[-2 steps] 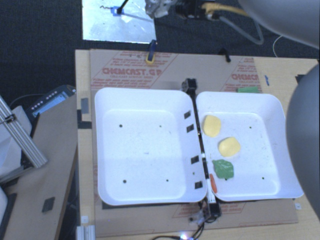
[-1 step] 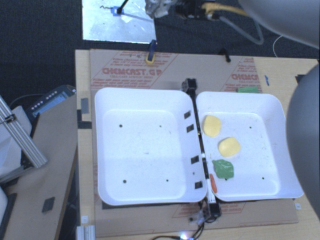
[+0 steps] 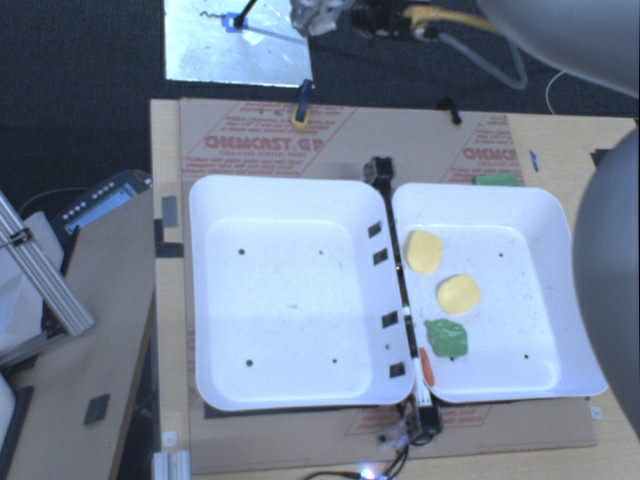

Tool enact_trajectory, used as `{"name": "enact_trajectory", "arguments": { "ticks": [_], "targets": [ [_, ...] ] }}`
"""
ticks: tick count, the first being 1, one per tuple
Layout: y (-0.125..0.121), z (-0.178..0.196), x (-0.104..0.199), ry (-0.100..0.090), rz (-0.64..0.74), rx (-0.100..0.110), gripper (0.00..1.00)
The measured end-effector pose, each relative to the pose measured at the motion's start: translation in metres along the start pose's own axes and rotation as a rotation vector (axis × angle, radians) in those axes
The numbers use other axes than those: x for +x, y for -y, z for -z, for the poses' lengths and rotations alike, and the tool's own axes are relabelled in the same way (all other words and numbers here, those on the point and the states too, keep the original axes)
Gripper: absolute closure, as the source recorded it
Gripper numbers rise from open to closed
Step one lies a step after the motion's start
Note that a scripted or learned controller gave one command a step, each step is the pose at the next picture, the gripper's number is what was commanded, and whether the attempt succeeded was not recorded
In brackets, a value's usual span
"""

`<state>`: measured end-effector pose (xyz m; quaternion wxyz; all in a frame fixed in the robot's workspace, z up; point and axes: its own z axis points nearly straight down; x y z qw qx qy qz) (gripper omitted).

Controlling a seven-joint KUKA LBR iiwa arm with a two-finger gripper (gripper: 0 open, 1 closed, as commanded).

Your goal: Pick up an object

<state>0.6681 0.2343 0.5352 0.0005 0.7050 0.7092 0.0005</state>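
The right bin [image 3: 540,218] holds two yellow pieces, one [image 3: 424,252] near its left wall and one [image 3: 459,293] just below and to the right of it. A green piece [image 3: 447,338] lies in front of them. A small orange piece [image 3: 427,366] rests against the bin's left wall near the front. My gripper [image 3: 320,10] hangs high at the top edge of the view, beyond the bench's far edge and well away from both bins. Nothing is seen in it.
The left bin [image 3: 230,198] sits beside the right one, joined by a black clipped divider [image 3: 390,288]. Both rest on a printed cardboard sheet [image 3: 270,138]. A silver plate [image 3: 235,38] lies at the back; a yellow clip [image 3: 300,118] sits below it. An aluminium rail [image 3: 40,278] stands at left.
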Motion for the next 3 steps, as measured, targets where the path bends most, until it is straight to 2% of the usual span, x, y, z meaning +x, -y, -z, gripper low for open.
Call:
{"name": "enact_trajectory", "arguments": {
  "ticks": [3],
  "targets": [
    [0.0, 0.0, 0.0, 0.0, 0.0, 0.0, 1.0]
  ]
}}
